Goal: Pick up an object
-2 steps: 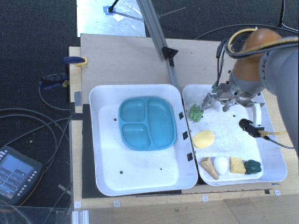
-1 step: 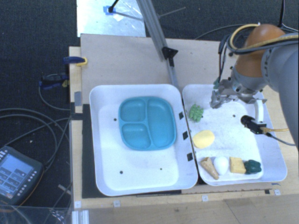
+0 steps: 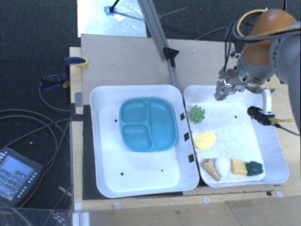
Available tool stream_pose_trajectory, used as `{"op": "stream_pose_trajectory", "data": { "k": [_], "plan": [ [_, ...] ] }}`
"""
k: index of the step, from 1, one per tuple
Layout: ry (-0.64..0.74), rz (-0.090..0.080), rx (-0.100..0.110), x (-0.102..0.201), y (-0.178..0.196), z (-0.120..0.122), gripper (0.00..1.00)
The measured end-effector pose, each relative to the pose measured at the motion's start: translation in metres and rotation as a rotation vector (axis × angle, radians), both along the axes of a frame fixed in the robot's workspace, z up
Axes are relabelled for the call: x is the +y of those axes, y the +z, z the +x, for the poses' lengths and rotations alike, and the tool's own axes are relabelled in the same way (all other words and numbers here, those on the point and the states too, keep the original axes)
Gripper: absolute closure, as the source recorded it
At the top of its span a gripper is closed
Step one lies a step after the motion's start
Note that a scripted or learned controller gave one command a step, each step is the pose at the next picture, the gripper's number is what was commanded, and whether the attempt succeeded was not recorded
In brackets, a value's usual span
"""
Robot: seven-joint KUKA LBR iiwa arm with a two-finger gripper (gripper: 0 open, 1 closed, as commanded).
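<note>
The hand (image 3: 223, 92) hovers at the right bin's far rim, fingers' state I cannot tell, the knobbly green toy (image 3: 197, 113) just nearer-left.

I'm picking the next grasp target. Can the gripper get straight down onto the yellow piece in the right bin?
Probably yes. The yellow piece lies alone on bare bin floor, apart from the green piece above it and the row of items below. The gripper is over the same bin's far edge.

Dark carpet floor (image 3: 33, 27), wooden bench (image 3: 127, 60), loose cables (image 3: 28, 126)
</note>
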State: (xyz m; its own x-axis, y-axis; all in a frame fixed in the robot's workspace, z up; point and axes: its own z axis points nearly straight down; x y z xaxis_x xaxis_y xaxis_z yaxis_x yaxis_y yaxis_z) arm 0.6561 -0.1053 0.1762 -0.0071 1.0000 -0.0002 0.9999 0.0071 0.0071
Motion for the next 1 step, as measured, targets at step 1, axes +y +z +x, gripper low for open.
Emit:
{"op": "stream_pose_trajectory", "data": {
  "k": [1],
  "plan": [
    [0.0,0.0,0.002,0.0002,0.0332,0.0014,1.0]
  ]
}}
